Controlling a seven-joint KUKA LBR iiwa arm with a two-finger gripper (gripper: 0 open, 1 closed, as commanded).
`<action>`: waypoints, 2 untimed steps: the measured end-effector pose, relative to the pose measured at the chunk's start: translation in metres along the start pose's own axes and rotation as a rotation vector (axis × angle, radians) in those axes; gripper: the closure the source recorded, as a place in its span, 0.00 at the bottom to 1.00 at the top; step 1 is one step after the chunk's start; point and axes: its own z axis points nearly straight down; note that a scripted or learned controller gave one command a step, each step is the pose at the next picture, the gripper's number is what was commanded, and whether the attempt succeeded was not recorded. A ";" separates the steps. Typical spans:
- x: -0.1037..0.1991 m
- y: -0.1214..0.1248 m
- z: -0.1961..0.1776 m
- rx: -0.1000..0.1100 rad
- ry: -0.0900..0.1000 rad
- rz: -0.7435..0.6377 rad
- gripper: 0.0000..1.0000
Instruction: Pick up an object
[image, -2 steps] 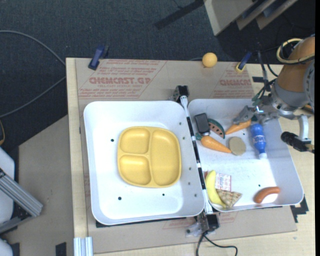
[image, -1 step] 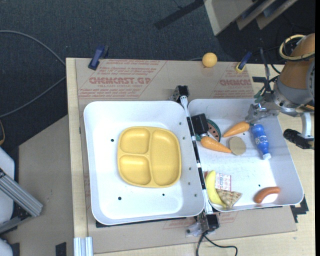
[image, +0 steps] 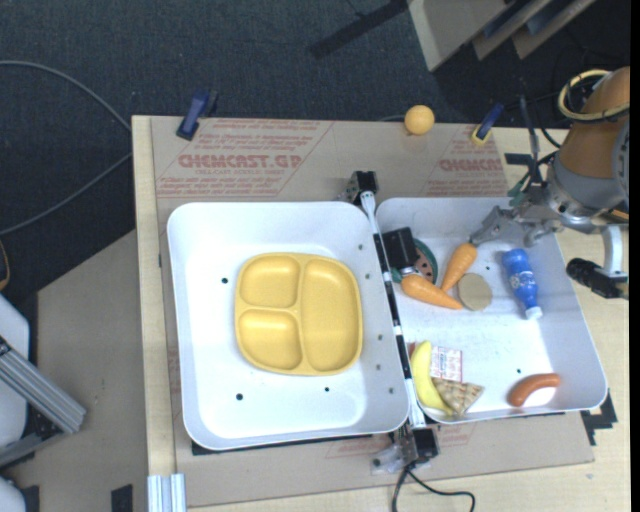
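Nearest the camera, a banana (image: 424, 376) lay along the near-left wall of the right bin (image: 575, 330), touching a small printed packet (image: 452, 372); a sausage (image: 533, 389) sat in that bin's near-right corner. Further back, two carrots (image: 443, 281) crossed beside a round tan disc (image: 475, 293), and a blue bottle (image: 520, 282) lay just right of the disc. Beside this bin, the left bin (image: 190, 300) held a yellow divided plate (image: 298, 313). My gripper (image: 520, 222) hung over the right bin's far edge, just behind the bottle, holding nothing; whether its fingers were apart or together I could not tell. I judged the bottle the closest candidate. Being round, it might roll away from a slightly off-centre squeeze, and the bin wall close behind could catch a finger on descent.
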 end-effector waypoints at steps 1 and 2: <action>0.000 -0.038 0.018 0.014 0.003 0.001 0.00; -0.002 -0.038 0.008 0.012 -0.004 0.001 1.00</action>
